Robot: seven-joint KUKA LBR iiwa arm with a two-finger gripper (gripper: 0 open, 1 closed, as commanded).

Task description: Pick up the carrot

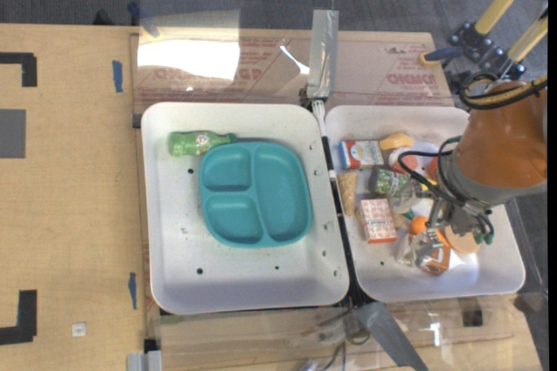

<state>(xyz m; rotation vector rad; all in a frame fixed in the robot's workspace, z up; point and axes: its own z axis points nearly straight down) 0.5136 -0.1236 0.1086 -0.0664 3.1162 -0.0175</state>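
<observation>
— Where's the cam?
— One, fixed overhead, tilted down, mid-range. Takes in both bins (pixel 157 212) and the bench (pixel 61 186); arm (pixel 500 147) enters from the pic's right.

A broad orange band (pixel 503 147) is wrapping the grey arm (pixel 466 186), black cables (pixel 489 91) trailing above its metal gripper (pixel 428 249).

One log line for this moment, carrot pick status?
arm: over right bin | gripper: low among items, beside carrot | grasp: unconfirmed | left bin: teal tray, green bottle
</observation>
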